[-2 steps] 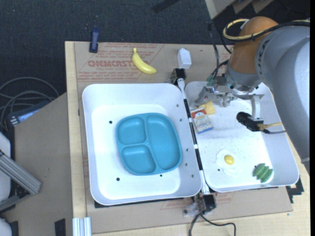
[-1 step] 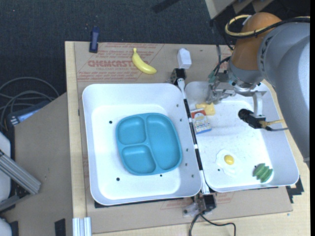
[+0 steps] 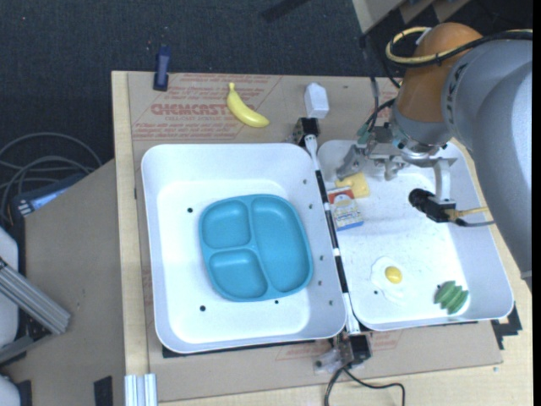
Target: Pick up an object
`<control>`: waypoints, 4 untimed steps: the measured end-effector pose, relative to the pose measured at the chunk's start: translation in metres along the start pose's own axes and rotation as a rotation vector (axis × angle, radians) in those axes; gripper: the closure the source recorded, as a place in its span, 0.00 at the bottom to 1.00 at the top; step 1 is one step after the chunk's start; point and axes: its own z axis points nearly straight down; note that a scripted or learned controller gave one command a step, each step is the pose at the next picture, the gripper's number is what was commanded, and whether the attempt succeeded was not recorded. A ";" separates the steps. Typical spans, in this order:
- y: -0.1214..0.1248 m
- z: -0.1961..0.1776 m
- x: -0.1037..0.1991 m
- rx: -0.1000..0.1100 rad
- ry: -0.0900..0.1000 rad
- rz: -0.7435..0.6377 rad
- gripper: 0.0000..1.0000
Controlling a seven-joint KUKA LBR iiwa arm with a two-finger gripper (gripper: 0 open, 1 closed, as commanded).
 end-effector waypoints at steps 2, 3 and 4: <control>-0.001 0.011 -0.003 0.002 0.001 0.002 0.00; -0.001 0.011 -0.001 0.002 0.001 0.001 0.00; -0.001 0.011 -0.001 0.002 0.001 0.001 0.00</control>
